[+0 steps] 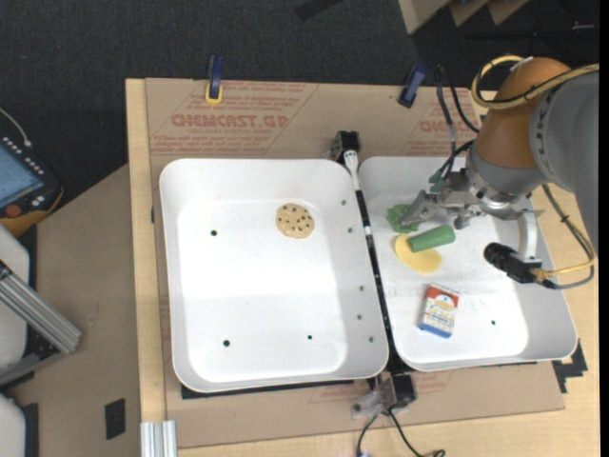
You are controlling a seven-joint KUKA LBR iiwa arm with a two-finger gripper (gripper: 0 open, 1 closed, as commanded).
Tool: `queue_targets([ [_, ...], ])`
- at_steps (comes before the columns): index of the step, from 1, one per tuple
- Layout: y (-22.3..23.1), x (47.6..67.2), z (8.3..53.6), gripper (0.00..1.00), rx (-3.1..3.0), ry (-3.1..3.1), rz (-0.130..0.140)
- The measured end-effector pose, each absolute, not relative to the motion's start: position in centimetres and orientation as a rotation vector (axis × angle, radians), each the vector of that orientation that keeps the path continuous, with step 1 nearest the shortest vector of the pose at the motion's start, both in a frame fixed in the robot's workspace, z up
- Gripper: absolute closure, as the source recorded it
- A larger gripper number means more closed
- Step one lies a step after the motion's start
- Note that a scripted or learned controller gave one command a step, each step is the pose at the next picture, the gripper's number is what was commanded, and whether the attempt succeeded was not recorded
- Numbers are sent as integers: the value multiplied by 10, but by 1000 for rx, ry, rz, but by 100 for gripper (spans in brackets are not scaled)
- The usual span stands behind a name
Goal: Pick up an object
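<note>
"CHEMCAST GP" in red on the brown board point(228, 119); arm's jaws' state indiscernible over right bin point(533, 336).

place: robotics lab | cues: grey-orange robot arm point(533, 122); two white bins point(181, 284) on clamped cardboard-topped counter point(143, 208); loose cables point(381, 436); dark carpet point(76, 46)

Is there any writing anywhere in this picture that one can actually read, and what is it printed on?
"CHEMCAST G.P": red print on the brown board under the bins, behind the left bin.
Red print on the board behind the right bin: too blurred to read.
Small box in the right bin: its print is too small to read.
</note>
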State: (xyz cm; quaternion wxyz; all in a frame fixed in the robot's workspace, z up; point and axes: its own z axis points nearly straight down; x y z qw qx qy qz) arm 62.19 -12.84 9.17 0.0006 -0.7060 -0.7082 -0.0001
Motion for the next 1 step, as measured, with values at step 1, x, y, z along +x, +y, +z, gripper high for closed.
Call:
queue_targets([
  [1, -94, 603, 95, 0, -2239, -2238, -20],
])
